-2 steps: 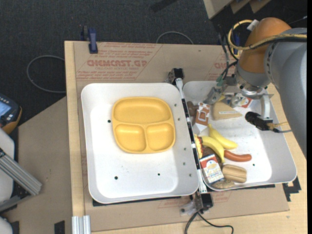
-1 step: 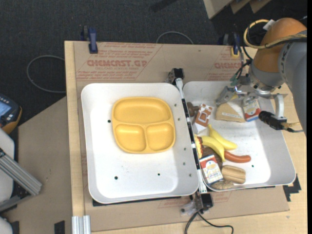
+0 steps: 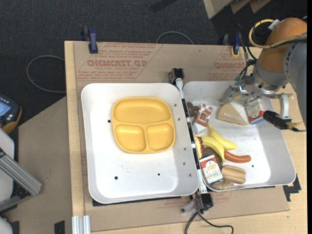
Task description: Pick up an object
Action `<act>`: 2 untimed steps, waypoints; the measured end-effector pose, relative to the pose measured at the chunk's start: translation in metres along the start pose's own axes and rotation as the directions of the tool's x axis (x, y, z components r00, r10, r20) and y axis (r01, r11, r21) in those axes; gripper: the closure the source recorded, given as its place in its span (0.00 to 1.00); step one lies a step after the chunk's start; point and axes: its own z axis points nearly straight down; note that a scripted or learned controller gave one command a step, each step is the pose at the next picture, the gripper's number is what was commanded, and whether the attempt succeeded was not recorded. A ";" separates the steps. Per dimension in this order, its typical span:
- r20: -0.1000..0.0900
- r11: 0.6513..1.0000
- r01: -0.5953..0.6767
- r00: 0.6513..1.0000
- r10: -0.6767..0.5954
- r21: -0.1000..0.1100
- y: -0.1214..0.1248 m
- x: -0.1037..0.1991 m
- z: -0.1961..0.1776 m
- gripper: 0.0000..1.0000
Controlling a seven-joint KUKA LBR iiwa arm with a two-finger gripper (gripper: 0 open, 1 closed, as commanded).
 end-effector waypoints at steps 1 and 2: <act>0.001 1.000 0.000 1.000 0.000 0.001 -0.031 0.002 0.000 0.00; 0.001 1.000 0.000 1.000 0.000 0.021 -0.004 0.056 0.000 0.00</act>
